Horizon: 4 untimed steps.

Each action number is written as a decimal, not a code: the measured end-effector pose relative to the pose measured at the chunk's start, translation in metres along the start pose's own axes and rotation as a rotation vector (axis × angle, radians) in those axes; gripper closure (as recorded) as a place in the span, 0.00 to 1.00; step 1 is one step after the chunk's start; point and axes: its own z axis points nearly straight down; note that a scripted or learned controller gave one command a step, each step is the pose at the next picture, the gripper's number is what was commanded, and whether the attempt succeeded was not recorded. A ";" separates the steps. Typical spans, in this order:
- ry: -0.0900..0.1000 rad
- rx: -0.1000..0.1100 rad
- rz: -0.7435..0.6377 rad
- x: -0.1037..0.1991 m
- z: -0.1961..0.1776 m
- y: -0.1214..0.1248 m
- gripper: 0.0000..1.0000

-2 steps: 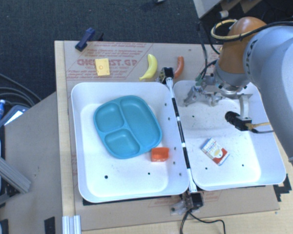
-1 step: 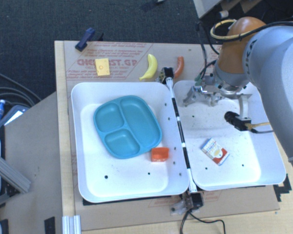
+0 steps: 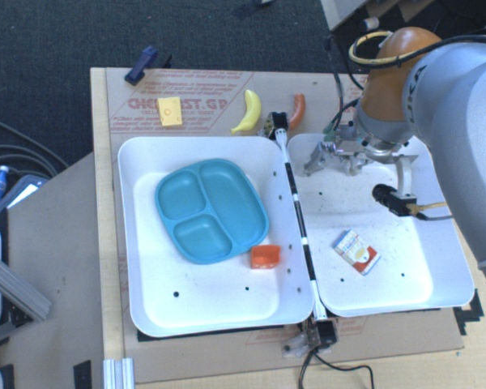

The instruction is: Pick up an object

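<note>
My gripper (image 3: 334,162) hangs low over the far left corner of the right bin (image 3: 437,292), below the orange band of the wrist. Its two grey fingers (image 3: 313,164) stand apart, open, with only white bin floor between them. A small white and red box (image 3: 356,251) lies in the middle of the right bin, well in front of the gripper. In the left bin (image 3: 138,241) a blue divided plate (image 3: 211,209) lies flat, and an orange block (image 3: 265,256) rests by its near right edge.
Behind the bins, on the brown board, lie a yellow banana (image 3: 247,112), an orange-red pepper (image 3: 296,110) and a yellow square (image 3: 169,113). A black part with a yellow cable (image 3: 394,199) hangs over the right bin. A black divider (image 3: 298,217) separates the bins.
</note>
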 end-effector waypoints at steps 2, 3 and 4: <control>0.000 0.001 0.000 0.000 0.000 0.000 0.00; -0.001 -0.002 -0.001 0.000 -0.011 0.001 1.00; -0.001 -0.002 -0.001 0.000 -0.010 0.001 0.00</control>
